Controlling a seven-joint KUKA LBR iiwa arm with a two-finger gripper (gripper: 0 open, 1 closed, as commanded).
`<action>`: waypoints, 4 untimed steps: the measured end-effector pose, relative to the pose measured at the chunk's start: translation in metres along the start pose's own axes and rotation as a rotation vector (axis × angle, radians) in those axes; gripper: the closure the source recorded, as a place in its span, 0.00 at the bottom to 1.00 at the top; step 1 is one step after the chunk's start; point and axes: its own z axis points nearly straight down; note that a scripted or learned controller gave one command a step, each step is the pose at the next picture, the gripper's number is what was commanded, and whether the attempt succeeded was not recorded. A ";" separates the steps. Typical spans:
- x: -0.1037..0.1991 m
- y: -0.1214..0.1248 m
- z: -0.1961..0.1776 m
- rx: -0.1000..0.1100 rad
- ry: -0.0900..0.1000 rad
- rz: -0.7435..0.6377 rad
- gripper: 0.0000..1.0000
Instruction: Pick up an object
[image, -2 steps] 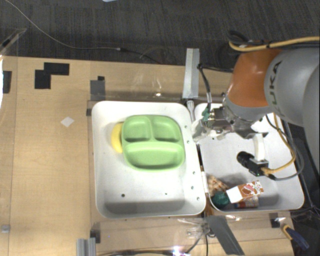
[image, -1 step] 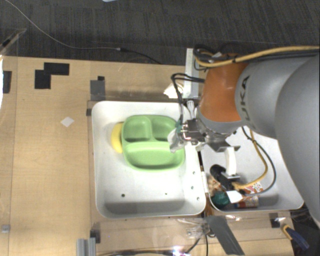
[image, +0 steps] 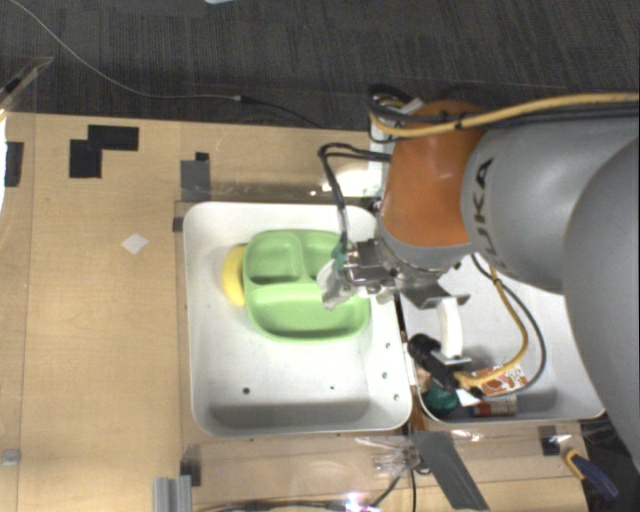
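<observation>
Grey arm (image: 540, 190) overhangs green divided tray (image: 290, 290), lying crosswise in left bin (image: 215, 330); end effector (image: 340, 280) state unclear.

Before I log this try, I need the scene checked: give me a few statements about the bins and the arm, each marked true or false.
1. The green tray lies in the left bin. True.
2. A yellow object shows at the tray's left edge. True.
3. The gripper hangs over the bare wooden bench. False: it is over the tray's right side.
4. The tray is red. False: it is green.
5. Small items lie in the right bin. True.
</observation>
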 end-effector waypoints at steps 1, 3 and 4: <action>0.041 0.002 0.003 0.002 -0.001 0.248 1.00; -0.048 0.009 0.046 0.001 0.000 -0.180 1.00; -0.025 0.050 0.021 0.000 -0.001 0.198 1.00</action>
